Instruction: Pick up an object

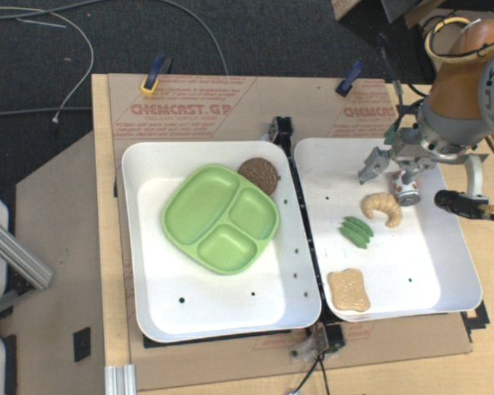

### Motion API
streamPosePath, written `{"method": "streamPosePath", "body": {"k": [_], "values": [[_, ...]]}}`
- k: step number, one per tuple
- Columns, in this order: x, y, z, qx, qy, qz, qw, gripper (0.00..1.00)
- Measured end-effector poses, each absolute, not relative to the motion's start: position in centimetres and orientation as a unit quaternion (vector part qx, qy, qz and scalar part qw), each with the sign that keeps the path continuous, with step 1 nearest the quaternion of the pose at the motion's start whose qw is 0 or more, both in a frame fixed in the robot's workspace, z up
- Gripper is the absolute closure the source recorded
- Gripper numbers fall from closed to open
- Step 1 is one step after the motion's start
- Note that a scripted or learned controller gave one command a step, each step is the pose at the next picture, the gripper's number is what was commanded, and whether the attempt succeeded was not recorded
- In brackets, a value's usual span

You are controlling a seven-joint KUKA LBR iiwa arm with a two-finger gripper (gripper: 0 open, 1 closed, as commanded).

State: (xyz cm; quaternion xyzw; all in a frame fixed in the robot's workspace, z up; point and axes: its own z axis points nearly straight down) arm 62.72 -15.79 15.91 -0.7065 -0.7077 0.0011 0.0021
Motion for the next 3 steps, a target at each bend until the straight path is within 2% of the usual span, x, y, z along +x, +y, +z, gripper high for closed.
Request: {"method": "streamPosePath", "body": {"k": [1, 2, 3], "values": [[63.1, -15.0, 10.1, -0.707, -0.708, 0.0011, 0.002, 0.00], [63.2, -15.0, 11.5, -0.707, -0.708, -0.0007, 0.000, 1.00], [63.4, -14.8, 18.0, -0.707, -0.708, -0.0017, -0.003, 1.00]]}}
